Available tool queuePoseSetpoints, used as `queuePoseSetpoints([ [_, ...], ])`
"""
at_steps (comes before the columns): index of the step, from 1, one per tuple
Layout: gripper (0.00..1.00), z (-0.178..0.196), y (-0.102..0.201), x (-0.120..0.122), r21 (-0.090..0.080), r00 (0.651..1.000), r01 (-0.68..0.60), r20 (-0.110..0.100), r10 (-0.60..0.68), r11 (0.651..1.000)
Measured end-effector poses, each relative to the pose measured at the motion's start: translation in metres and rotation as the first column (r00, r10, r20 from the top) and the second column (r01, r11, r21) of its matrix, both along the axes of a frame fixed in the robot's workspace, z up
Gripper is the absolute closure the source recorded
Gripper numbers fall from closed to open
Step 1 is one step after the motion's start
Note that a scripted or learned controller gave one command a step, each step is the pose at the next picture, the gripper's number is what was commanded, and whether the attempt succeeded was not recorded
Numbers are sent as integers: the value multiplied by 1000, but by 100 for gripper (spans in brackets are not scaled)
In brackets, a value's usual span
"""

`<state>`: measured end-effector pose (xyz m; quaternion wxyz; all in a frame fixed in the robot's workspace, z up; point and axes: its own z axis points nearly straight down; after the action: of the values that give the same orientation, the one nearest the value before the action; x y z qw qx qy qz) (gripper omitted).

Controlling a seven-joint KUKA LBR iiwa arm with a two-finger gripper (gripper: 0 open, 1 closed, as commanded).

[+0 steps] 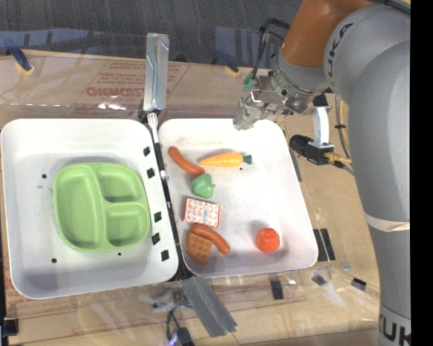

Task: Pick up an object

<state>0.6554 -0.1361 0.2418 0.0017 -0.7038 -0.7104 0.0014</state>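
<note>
Camera view: two white bins are seen side by side on the bench. The left bin (18, 193) holds a green divided tray (101, 206), lying flat near its middle. The right bin (292, 193) holds the toy food. A sausage (185, 161) is laid at a slant near the upper left, with a carrot (224, 160) just beside it to the right, its green end pointing right. A green pepper (203, 186) is placed just below those two. A small patterned box (202, 213) is seen below the pepper. A waffle (196, 247) sits near the lower edge, with a second sausage (211, 238) lying across its top. A tomato (268, 240) is set apart at the lower right. The gripper (247, 115) hangs over the bin's upper rim, above the carrot and apart from every item. Nothing is seen between its fingers; whether they are spread or pressed together cannot be told.
</note>
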Motion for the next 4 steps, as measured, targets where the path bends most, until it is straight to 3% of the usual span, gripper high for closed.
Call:
queuePoseSetpoints([
  [1,0,28,27,-38,-1,977,213,-2,-213,977],
  [2,0,-92,45,-58,0,998,65,-5,-65,998],
  [3,0,-137,33,-32,-8,988,-154,22,154,988],
  [4,0,-149,43,-58,1,953,-302,3,302,953],
])
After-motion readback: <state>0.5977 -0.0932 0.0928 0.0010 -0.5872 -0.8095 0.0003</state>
